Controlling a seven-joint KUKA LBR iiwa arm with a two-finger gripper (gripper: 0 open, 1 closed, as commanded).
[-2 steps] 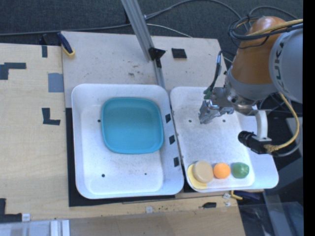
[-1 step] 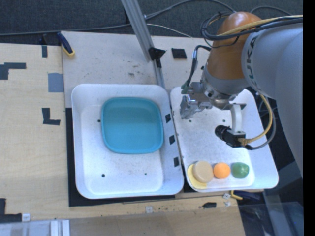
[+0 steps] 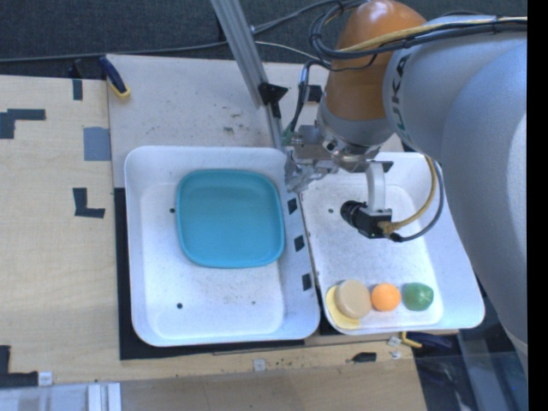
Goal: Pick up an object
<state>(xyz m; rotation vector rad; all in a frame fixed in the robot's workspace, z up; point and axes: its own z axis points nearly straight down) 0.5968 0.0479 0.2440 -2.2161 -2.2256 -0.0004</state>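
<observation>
A square blue plate (image 3: 229, 217) lies flat in the left bin (image 3: 154, 315). Along the front wall of the right bin (image 3: 445, 255) sit a tan round piece (image 3: 351, 298) on something yellow, an orange ball (image 3: 385, 297) and a green ball (image 3: 417, 295), all in a row. My gripper (image 3: 297, 175) hangs at the back of the ridge between the two bins, just off the plate's far right corner. It is well behind the row of small objects. Nothing shows in its grasp.
The grey arm with its orange band (image 3: 372, 50) covers the back and right of the right bin. A black fitting with cables (image 3: 366, 218) hangs over that bin's middle. A slanted metal post (image 3: 248, 58) rises behind the bins.
</observation>
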